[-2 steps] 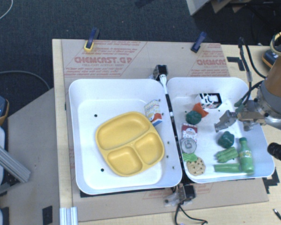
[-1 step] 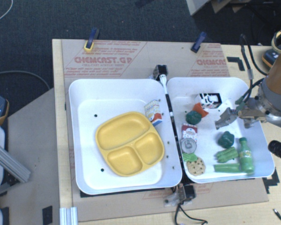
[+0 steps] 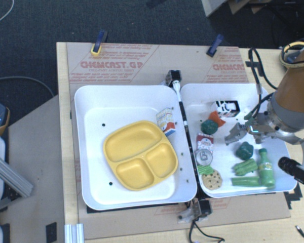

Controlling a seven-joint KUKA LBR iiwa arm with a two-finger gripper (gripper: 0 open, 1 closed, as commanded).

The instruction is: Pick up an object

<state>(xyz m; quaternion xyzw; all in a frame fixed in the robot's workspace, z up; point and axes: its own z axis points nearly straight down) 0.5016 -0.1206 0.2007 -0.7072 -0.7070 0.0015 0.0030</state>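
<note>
My gripper [image 3: 239,134] hangs over the middle of the right bin [image 3: 200,92], reaching in from the right. Just below it lies a dark green round object [image 3: 245,150], close to it, but I cannot tell whether they touch. To the gripper's left sit a teal round object [image 3: 209,127] and an orange piece [image 3: 216,117]. Nothing is visibly held.
The right bin also holds a black-and-white item [image 3: 227,106], a red-labelled can [image 3: 204,155], a cookie [image 3: 212,178], a green bottle [image 3: 265,168] and green vegetable pieces [image 3: 244,167]. In the left bin [image 3: 86,135] are a yellow divided plate [image 3: 140,154] and a small carton [image 3: 165,121].
</note>
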